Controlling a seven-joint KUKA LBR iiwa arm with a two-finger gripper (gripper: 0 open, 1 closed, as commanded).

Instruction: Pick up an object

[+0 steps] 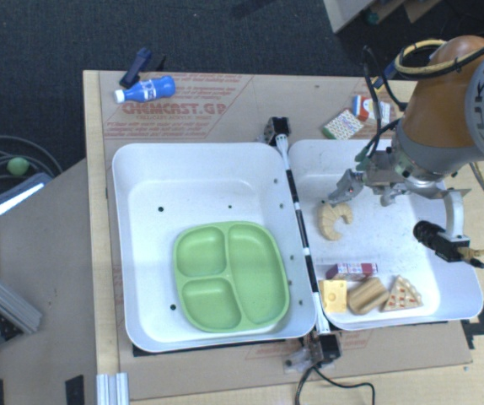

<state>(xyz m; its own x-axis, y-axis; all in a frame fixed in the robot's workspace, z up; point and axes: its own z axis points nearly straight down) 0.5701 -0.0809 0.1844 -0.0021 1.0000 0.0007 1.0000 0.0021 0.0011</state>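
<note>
Croissant (336,220) in right bin (453,306), upper left, near divider | end effector (365,184) just above it, open, empty | likely light, stiff plastic, curved; pinch across the narrow middle.

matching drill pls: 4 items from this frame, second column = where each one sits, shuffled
1. green divided plate
2. croissant piece
3. blue and white bottle
4. pizza slice toy

A. on the bench beyond the left bin
B. right bin, near front edge
C. left bin
D. right bin, just below the gripper

Pairs: 1-C, 2-D, 3-A, 4-B
</note>
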